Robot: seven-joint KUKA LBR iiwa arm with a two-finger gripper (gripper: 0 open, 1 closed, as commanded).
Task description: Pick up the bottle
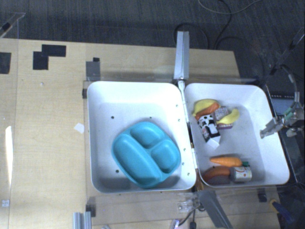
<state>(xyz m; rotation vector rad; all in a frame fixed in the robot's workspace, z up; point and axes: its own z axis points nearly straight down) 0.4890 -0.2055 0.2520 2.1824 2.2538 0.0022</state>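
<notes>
Right bin (252,95): bottle (208,127), black-and-white, lay beside bananas (230,117); carrot (226,161) and can (240,173) nearer. Left bin (107,109): blue tray (145,153). End effector (272,128) at right rim; finger state indiscernible.

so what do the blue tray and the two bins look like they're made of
The blue tray looks like moulded plastic: one even turquoise colour, rounded compartments, a soft sheen. The left bin and right bin also look like plastic, matte white with rounded corners and thin walls, though painted metal can't be ruled out.
</notes>
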